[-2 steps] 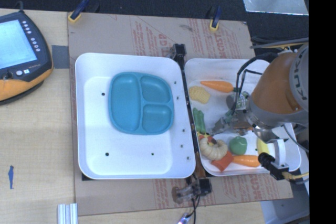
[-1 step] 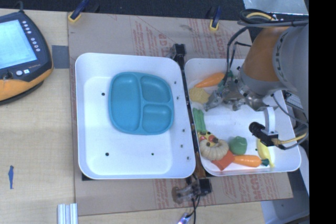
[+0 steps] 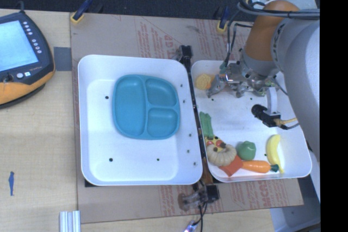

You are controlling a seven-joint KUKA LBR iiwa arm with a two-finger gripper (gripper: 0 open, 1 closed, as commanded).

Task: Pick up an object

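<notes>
Though claw (image 3: 235, 86) grip unclear, a small, rounded yellow toy (image 3: 203, 82) just beside, upper right bin (image 3: 296, 171).

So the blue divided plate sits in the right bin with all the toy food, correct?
Not quite. The camera view shows the blue divided plate in the left bin. The toy food, such as the banana and carrot, is in the right bin.

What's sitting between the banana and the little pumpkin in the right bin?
In the camera view, a green pepper lies between the banana and the pumpkin.
</notes>
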